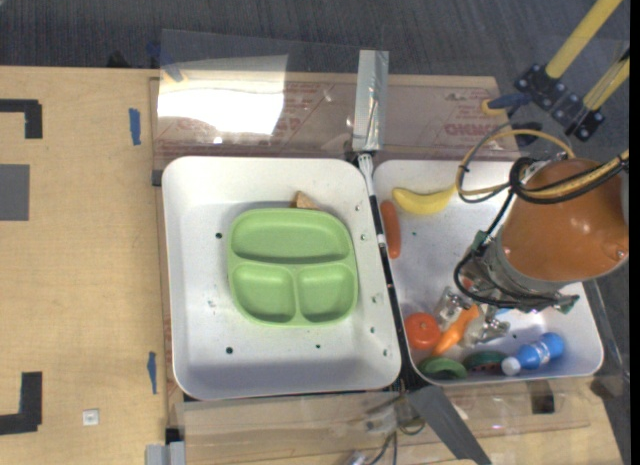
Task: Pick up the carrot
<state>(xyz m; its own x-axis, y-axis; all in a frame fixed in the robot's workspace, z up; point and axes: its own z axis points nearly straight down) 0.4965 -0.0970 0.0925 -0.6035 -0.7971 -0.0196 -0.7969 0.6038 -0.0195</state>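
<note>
Item 1. Left shallow white plastic bin [190,253], centre of the frame. Contains a light green three-compartment plastic tray [293,265], lying flat. A small tan scrap [303,200] sits just beyond the tray's upper edge.

Item 2. Right shallow white plastic bin [590,353], lower right of the frame, touching the left bin along a shared wall. Contents:
- a yellow plastic banana [420,200], near the bin's upper left corner;
- an elongated red-orange piece [389,228], lying along the left wall just below the banana;
- a round orange-red tomato-like toy [421,330], lower left of the bin;
- a small orange plastic carrot [455,332], tilted, just right of the round toy and right at the metal fingertips;
- a dark green curved piece [443,366], at the bin's lower edge;
- a small blue and white bottle [531,353], lower right of the bin.

Item 3. Grey arm with a broad orange band [560,228], entering from the right of the frame and reaching down over the right bin. Its two-finger metal tool [468,321] is low in the bin beside the carrot. Finger state: cannot tell; whether the carrot lies between the fingers is unclear.

Item 4. Light wooden desk [70,303], left of the frame, bearing both bins.
</note>
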